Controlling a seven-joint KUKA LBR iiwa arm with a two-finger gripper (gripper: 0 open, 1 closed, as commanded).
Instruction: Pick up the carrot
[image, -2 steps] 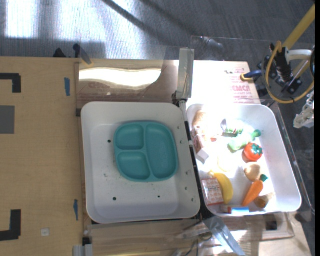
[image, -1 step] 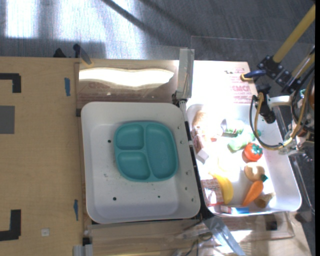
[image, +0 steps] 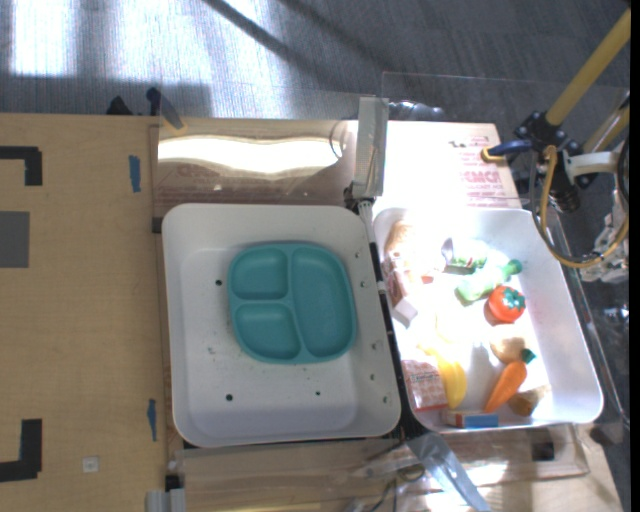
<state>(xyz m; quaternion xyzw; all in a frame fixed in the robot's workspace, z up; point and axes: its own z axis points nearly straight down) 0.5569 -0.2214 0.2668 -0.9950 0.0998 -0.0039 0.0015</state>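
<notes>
The carrot (image: 505, 385) is an orange cone lying at a slant near the front right of the right bin (image: 577, 318). Its thick end, with a small green top, points to the back right. A tan item (image: 509, 349) lies just behind it and a brownish piece (image: 526, 402) touches its front right side.
The right bin also holds a red tomato (image: 505, 304), green pieces (image: 478, 291), a yellow banana (image: 452, 376), a printed packet (image: 422, 385) and several small items. A teal divided plate (image: 293, 301) sits in the left bin (image: 190, 330). Cables and a yellow rod (image: 590, 70) stand at the back right.
</notes>
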